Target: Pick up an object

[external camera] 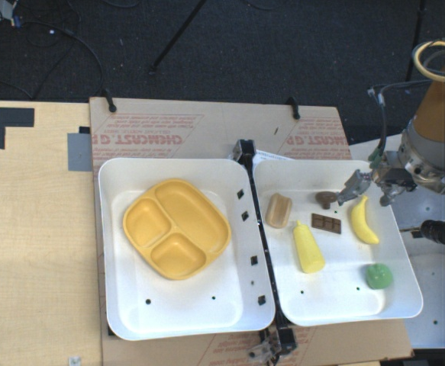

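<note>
Hovering over the right bin's (405,311) far right edge, the gripper (369,187) is spreading its jaws, gripping nothing; it is probably lining up on the banana (363,221), best straddled across its width.

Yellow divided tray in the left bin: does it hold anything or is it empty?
Empty. All three compartments of the yellow divided tray show bare yellow bottoms.
</note>
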